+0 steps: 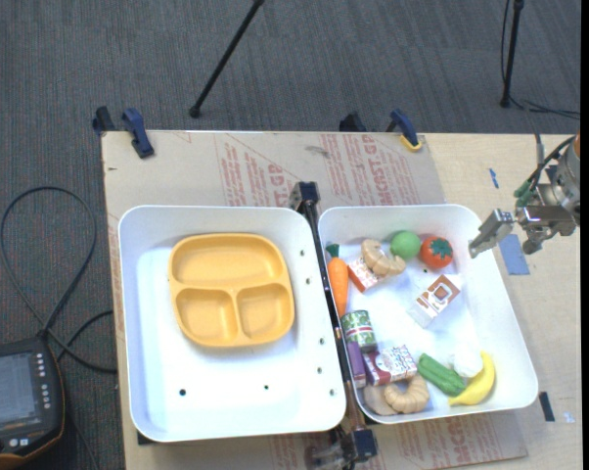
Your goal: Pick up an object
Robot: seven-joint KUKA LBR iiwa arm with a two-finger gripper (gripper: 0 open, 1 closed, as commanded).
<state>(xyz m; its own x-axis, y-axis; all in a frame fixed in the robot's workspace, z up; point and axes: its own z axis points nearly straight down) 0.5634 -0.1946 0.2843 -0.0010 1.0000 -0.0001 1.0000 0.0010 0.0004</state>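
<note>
The right bin point(505, 306) holds toy food: a carrot point(339, 282), a pastry point(381, 256), a green ball point(405, 243), a tomato point(435, 252), a small brown-and-white carton point(436, 298), a can point(358, 328), a pink box point(391, 362), a croissant point(405, 395), a green pod point(439, 373) and a banana point(478, 382). My gripper point(507, 235) hovers at the bin's upper right corner, just outside its rim, to the right of the tomato. Its fingers stand open with nothing between them.
The left bin point(138, 360) carries a yellow divided plate point(232, 289). Blue clamps point(136, 130) grip the bench's far edge. A teach pendant point(16, 399) lies on the floor at the lower left, and stand legs cross the carpet behind.
</note>
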